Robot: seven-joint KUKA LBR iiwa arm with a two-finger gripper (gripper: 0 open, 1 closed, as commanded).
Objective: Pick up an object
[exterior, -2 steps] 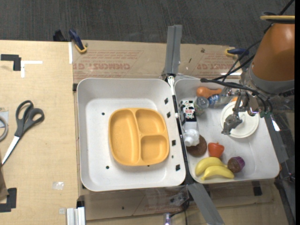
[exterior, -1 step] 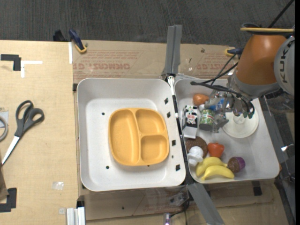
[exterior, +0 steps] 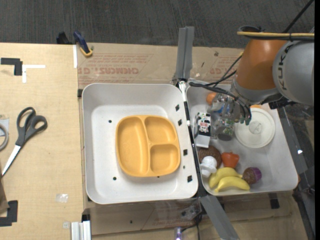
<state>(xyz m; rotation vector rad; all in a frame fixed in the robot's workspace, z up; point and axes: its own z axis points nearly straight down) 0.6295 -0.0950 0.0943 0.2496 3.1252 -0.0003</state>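
My gripper (exterior: pixel 224 125) hangs low over the back middle of the right bin (exterior: pixel 287 179), under the orange-banded wrist (exterior: pixel 260 64). It sits between a small black-and-white carton (exterior: pixel 202 123) on its left and a white round lid (exterior: pixel 257 128) on its right. Nearer the front lie a brown lump (exterior: pixel 213 152), a red-orange piece (exterior: pixel 230 159), a white cap (exterior: pixel 207 164), yellow bananas (exterior: pixel 229 180) and a purple ball (exterior: pixel 252 174). An orange item (exterior: pixel 212 97) peeks out behind the gripper. Whatever lies directly under the gripper is hidden.
The left bin (exterior: pixel 95 134) holds a yellow divided plate (exterior: pixel 148 145). A raised rim (exterior: pixel 187 129) separates the two bins. Scissors (exterior: pixel 22 129) lie on the wooden bench at far left, and a blue clip (exterior: pixel 82 43) sits at the back.
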